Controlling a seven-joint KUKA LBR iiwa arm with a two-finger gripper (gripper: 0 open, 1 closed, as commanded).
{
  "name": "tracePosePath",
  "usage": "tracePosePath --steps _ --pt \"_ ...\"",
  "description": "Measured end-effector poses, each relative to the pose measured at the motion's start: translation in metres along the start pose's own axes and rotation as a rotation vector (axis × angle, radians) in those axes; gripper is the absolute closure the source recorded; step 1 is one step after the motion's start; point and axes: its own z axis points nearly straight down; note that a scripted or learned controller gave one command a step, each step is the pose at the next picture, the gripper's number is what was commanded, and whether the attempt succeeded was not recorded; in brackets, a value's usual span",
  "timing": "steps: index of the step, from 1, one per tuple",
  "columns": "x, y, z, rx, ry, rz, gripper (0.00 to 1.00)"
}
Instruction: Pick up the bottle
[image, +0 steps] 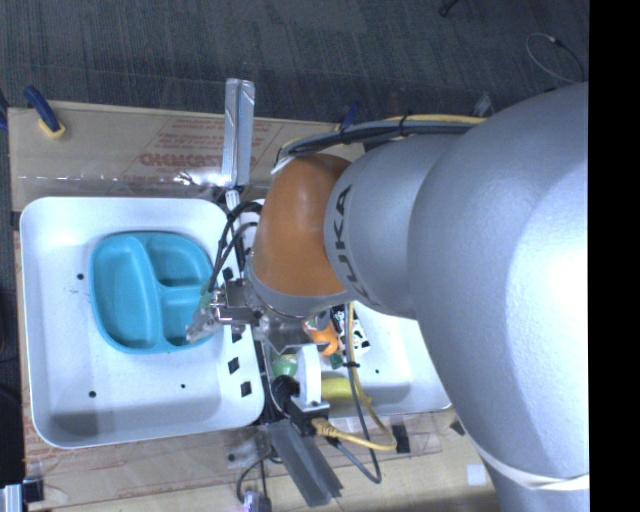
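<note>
Claw (207, 318), aperture not discernible, at right edge of blue tray (130, 290) near right wall of left bin (60, 400); probably approach step, next requiring centring on bottle.

Two white bins (60, 400), one blue tray (135, 290), perhaps three half-hidden things (323, 338).

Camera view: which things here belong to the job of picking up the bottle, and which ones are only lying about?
Job: gripper; green thing and yellow thing in the right bin, half hidden under the arm, either perhaps the bottle, I cannot tell.
Lying about: blue divided tray in the left bin; orange thing beside the green one.
</note>
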Motion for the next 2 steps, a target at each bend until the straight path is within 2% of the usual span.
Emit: tracePosePath --steps 1,2 --pt "-0.105 -0.003 -0.015 -0.005 0.001 0.000 0.00" --pt "-0.025 -0.006 -0.001 -0.001 0.001 -0.223 0.00"
